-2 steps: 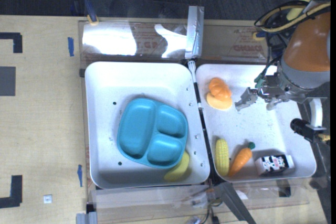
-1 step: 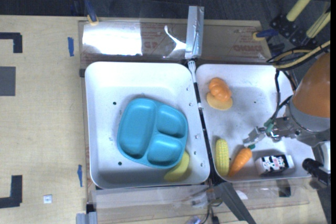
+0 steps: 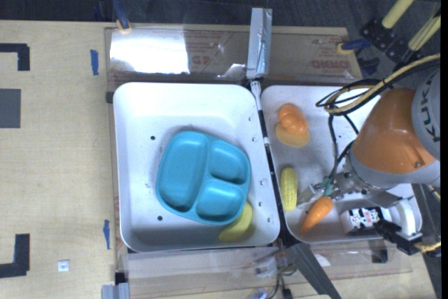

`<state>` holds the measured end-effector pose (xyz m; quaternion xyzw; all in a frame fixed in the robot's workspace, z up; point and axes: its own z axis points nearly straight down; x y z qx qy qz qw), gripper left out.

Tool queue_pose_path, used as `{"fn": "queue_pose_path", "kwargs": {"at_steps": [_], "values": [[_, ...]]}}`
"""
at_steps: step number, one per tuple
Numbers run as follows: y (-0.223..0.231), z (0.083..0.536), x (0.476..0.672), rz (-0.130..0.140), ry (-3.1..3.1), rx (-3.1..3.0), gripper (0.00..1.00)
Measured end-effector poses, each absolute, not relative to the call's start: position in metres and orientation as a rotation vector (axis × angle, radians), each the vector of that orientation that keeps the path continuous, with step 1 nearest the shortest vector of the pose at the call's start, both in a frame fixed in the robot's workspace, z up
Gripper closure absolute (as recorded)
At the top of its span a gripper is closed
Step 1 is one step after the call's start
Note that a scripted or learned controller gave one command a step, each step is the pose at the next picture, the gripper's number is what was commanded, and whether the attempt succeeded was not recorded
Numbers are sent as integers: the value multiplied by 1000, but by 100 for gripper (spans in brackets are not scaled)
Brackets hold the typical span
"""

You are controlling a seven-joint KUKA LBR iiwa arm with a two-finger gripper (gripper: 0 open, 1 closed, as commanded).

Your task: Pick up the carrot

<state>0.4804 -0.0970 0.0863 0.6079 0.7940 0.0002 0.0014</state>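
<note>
ok so the orange tapered toy carrot (image 3: pixel 316 213) is lying flat in the shallow white right-hand bin (image 3: pixel 311 157), down near the front wall; thin tip points toward the front-left corner, thick end angles back toward the arm. A yellow toy corn cob (image 3: pixel 288 187) lies just beside it on the left; an orange duck-shaped toy (image 3: pixel 292 124) sits further back, well apart. The grey arm's orange band (image 3: pixel 388 140) hangs over that bin and the end effector (image 3: pixel 334 187) is right at the carrot's thick end, maybe touching it. Honestly can't tell if it's wide or narrow, the wrist hides it; nothing shows the carrot clamped, so I wouldn't call it held. My read is we're at the closing-in part of the grasp, lift not yet done. To do it well I'd shift the end effector off the very end and onto the fatter part of the body; turn the wrist so the squeeze goes across the long axis, not along it; get properly low since it's flat on the bin floor. A smooth taper like that probably squirts out if pinched on the slope. Mind the front wall and the corn cob on the way down, then lift straight up and slow.
</note>
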Motion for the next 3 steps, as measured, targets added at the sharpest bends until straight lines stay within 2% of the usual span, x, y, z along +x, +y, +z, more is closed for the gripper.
{"fn": "queue_pose_path", "kwargs": {"at_steps": [1,2,3], "values": [[-98,95,483,5,2486,1907,100],[-95,201,481,2,2773,1469,100],[-57,275,504,2,2658,1669,100]]}}
